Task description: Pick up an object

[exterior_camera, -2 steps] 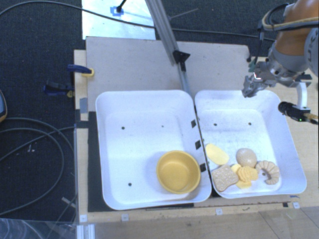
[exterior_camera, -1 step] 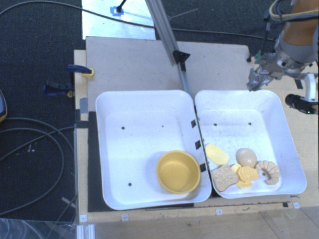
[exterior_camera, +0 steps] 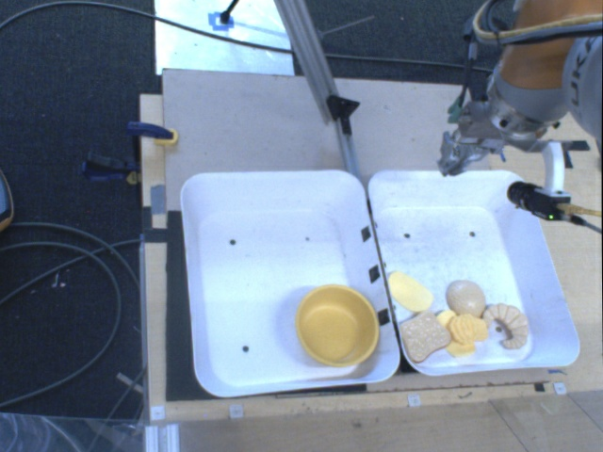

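Camera view: hand (exterior_camera: 459, 155), grip state unclear, hovers at right bin's (exterior_camera: 528, 234) twelve o'clock rim; toy foods (exterior_camera: 457, 323) at six look light, rigid, best pinched across sides.

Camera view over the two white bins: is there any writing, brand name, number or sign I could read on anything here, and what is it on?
None can be read.
The left bin, the right bin, the yellow bowl and the toy foods show no lettering.
The arm shows no legible marking at this size.
The blue patch on the floor plate is too small to tell whether it bears text.
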{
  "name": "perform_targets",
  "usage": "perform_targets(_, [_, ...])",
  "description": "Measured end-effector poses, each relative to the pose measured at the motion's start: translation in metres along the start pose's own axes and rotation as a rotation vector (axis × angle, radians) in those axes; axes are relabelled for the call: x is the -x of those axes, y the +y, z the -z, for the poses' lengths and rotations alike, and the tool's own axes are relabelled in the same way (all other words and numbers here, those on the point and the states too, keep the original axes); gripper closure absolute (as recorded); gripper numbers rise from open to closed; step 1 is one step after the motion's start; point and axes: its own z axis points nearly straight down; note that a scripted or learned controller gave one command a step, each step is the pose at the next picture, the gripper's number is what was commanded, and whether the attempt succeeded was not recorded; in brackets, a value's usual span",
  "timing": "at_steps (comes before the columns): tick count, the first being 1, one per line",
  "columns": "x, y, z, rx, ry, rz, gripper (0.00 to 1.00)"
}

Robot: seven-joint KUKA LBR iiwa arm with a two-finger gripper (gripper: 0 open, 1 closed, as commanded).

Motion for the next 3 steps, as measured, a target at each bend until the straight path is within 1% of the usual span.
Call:
perform_targets(1, [-0.05, -0.016, -0.016, -0.003, 0.0, 0.0, 1.0])
perform_targets(2, [-0.103, -0.036, -0.012, -0.003, 0.001, 0.001, 1.0])
perform_targets(3, [-0.157, -0.051, -0.008, -0.002, 0.001, 0.001, 1.0])
